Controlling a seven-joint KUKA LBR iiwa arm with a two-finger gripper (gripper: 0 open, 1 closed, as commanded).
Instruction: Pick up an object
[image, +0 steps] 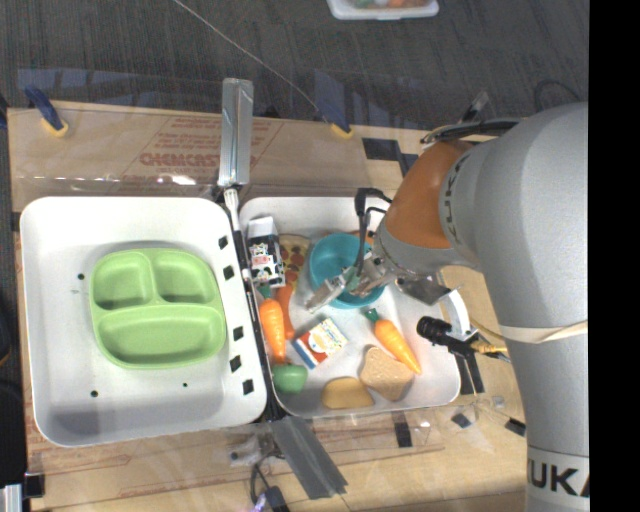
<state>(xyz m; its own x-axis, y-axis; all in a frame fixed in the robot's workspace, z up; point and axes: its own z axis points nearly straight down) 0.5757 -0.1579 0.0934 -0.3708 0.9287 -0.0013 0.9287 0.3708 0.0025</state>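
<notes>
My gripper (328, 292) hangs low over the middle of the right bin (440, 385), at the near left rim of a teal bowl (332, 260). Just below it lies a small white and orange carton (320, 341). An orange carrot (271, 329) lies along the bin's left wall, and a second carrot (397, 340) lies to the right of the carton. A bread slice (386, 373), a yellow potato-like piece (345, 393) and a small green piece (290, 378) sit along the front. I see nothing held in the gripper.
A small black and white labelled bottle (262, 256) lies at the right bin's back left. The left bin (50, 300) holds a green divided plate (158, 305). The grey arm with its orange band (425, 205) covers the right bin's right side.
</notes>
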